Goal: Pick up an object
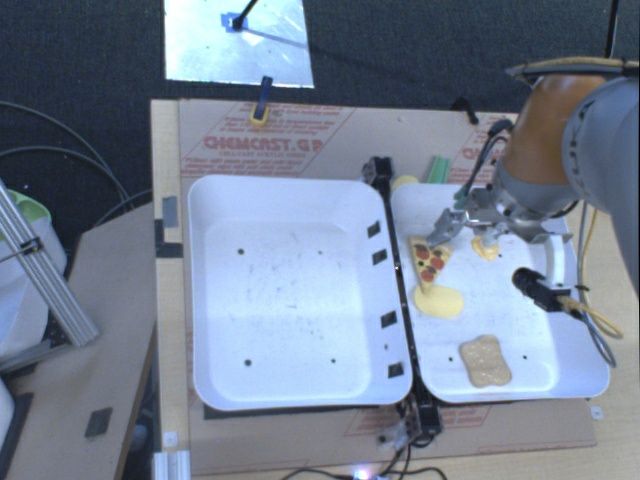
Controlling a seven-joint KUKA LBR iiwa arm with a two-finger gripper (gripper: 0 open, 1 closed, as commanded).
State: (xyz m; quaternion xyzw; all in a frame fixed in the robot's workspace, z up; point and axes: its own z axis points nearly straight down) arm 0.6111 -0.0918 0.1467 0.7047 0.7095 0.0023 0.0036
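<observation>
- Gripper (466, 236): mine, reaching in from the right, low over the far half of the right bin (560, 373). The fingers are spread and nothing is between them. One fingertip (441, 234) hangs at the far end of the pizza slice. The other is just above the yellow bit.
- Arm (545, 118): mine, grey, with the orange band above the wrist, over the right bin's far right corner.
- Pizza slice (430, 262): a toy, yellow with red spots. It lies flat in the right bin near the left wall, with its tip toward the near side.
- Disc (440, 302): pale yellow and flat, at the slice's tip. I cannot tell whether the two touch.
- Yellow bit (486, 251): small, right of the slice and partly under my gripper.
- Biscuit (485, 360): tan and lumpy, lying flat near the bin's front wall, apart from the disc.
- Yellow lump (404, 182): at the right bin's far left corner. I cannot tell whether it is on the rim or against it.
- Green stick (437, 169): outside the bin, on the cardboard just beyond the far rim.
- Left bin (200, 268): white, side by side with the right bin. Black clips (379, 257) sit along the shared edge.
- Cardboard (300, 133): printed in red, under both bins.
- Metal plate (200, 38): on the dark floor beyond the cardboard.
</observation>
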